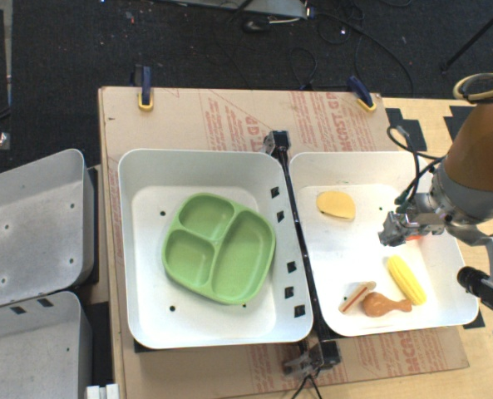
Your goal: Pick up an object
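Observation:
The right bin (333, 318) holds a flat yellow piece (336, 204) near its back, a yellow corn cob (406, 279) at the front right, a brown drumstick (384, 304) and a thin red-orange stick (357, 297) near the front wall. The gripper (393, 233) hangs over the right part of this bin, just above and left of the corn cob and right of the yellow piece. Nothing shows between it and the bin floor.
The left bin (138, 223) holds a green three-compartment plate (219, 247). A black divider with clips runs between the bins. White trays (30, 223) lie off the bench at the left. Blue-yellow clamps (145, 88) pin the cardboard's back edge.

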